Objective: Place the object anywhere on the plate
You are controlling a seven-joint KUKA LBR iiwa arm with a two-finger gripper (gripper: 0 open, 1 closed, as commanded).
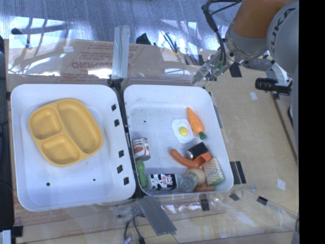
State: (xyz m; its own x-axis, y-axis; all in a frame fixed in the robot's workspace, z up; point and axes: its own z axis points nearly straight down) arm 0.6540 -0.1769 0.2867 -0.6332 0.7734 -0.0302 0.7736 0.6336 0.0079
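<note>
Carrot [194,121]: right bin's far-right area; probably light, stiff, slippery; grip mid-body.
Plate [65,131]: left bin's centre.
Gripper [209,72]: above right bin's far edge, jaws' state unclear.

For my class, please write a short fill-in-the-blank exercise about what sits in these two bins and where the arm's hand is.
1. The yellow plate has ___ compartments.
2. The plate lies in the ___ bin.
3. The fried egg lies right beside the orange ___.
4. The hand hovers above the far edge of the ___ bin.

Missing words: three; left; carrot; right
</note>
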